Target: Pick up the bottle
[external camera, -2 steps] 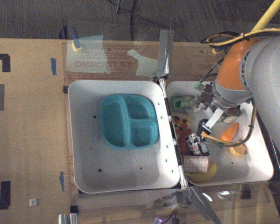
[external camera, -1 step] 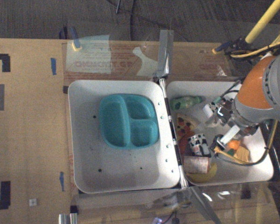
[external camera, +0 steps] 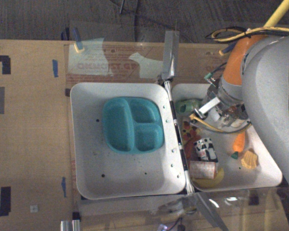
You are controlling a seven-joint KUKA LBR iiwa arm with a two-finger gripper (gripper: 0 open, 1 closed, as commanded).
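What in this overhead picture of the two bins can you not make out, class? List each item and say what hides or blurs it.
- Gripper: its tip blends into the wrist hardware in the camera view.
- Bottle: none of the small items in the right bin is sharp enough to be named as it.
- Right bin's far side: covered by the grey arm.
- Pale green item: partly tucked under the gripper, shape unclear.
- Black-and-white item: too blurred to identify.

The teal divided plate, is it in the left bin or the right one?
In the left bin: the teal divided plate lies flat on that bin's floor.
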